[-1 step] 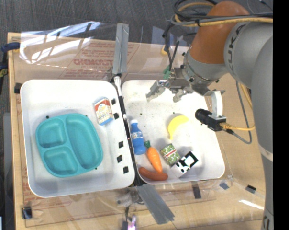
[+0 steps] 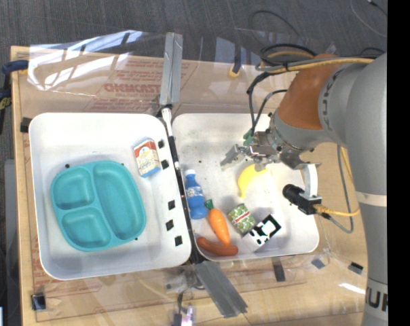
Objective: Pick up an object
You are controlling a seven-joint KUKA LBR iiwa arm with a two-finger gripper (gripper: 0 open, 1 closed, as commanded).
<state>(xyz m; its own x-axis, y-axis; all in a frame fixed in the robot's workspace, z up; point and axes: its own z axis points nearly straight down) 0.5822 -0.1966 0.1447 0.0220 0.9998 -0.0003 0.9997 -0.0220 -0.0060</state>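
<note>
The gripper [image 2: 249,153] hung above the banana [image 2: 249,179]; I could not tell its jaw state; the curved banana might slip aside.

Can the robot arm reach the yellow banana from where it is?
Probably yes: the gripper hangs right above the yellow plastic banana in the right white bin, with nothing lying over it.

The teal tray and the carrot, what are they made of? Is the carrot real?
The teal tray looks like hard plastic: one even colour, smooth, with three moulded compartments. The carrot is probably a plastic toy, not real: its orange is flat and uniform, its shape very tidy, and its green top is a small neat stub. The picture cannot show whether it is hard or rubbery.
</note>
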